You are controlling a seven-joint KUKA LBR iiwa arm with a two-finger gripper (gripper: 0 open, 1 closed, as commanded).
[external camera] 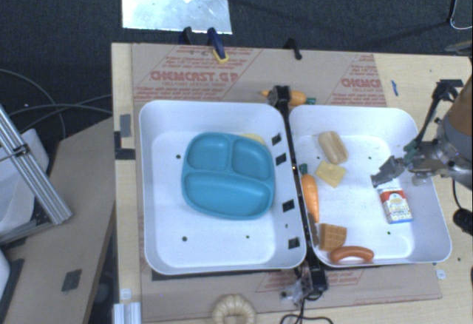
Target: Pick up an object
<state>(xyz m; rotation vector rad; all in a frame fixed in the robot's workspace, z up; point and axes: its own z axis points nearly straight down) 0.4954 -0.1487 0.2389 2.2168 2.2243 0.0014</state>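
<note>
the gripper [390, 171] reaches in from the right over the right bin [425, 241]; its jaws stand apart with nothing between them, the fingertips hanging just above and to the left of a small red and white carton [397, 206] that lies flat on the bin floor near the right side; whether the tips touch the floor cannot be told from here; further left in the same bin lies a tan bread roll [332, 146], and just below it a pale yellow cheese wedge [330, 174]; an orange carrot [310, 197] lies lengthwise against the bin's left wall; near the front left corner sits a brown waffle piece [331, 235], with a reddish sausage [352, 254] just in front of it along the front wall; the left bin [159, 167] holds a blue divided plate [228, 174] near its middle, with a small yellow thing [253, 138] peeking from behind the plate's far edge, too hidden to name; both bins sit side by side on a sheet of cardboard [192, 75]; a pale ring-shaped thing [233, 309] lies on the cardboard at the front edge.
</note>
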